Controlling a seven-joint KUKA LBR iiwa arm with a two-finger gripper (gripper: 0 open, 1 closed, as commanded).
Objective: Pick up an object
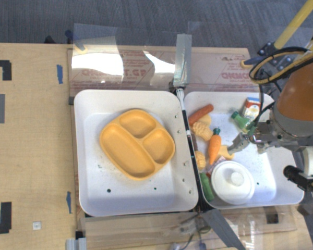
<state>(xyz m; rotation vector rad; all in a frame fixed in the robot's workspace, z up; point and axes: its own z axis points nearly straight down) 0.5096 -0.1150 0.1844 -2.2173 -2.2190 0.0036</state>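
Glossy yellow three-compartment plate (137, 143), smooth tapered carrot (213, 147), round white lid (233, 179)

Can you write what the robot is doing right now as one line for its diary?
stage: reaching | gripper: low in right bin, beside carrot | held: nothing seen | left bin: yellow divided plate

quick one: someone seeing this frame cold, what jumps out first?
Probably the yellow divided plate, lying alone in the left bin. Next, the clutter in the right bin: a carrot, a sausage, and a white lidded bowl near the front edge. The arm's orange band looms at the right, above that bin.
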